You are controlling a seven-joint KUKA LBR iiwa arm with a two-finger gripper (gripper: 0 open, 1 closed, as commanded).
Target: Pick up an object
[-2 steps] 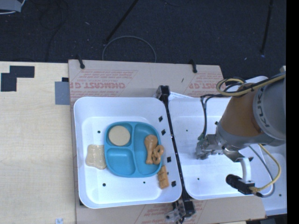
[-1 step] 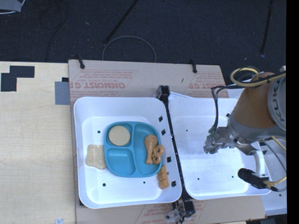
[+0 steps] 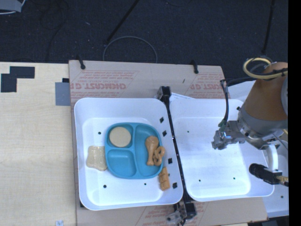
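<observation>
My gripper (image 3: 220, 141) hangs over the right bin (image 3: 207, 187), near that bin's right-hand middle, with the grey arm and its orange band behind it. In the left bin (image 3: 89, 192) lies a blue divided plate (image 3: 123, 166). A round beige disc (image 3: 119, 136) rests in the plate's upper-left compartment. A tan knobbly piece (image 3: 154, 150) lies in its right compartment. Outside the plate, a pale bread-like piece (image 3: 96, 157) lies against its left edge and a small tan piece (image 3: 163, 178) by its lower right corner.
A black divider (image 3: 172, 145) runs between the two bins. Both stand on a cardboard sheet (image 3: 122, 81) on the pale bench (image 3: 33, 149). The right bin's floor around the gripper is bare white.
</observation>
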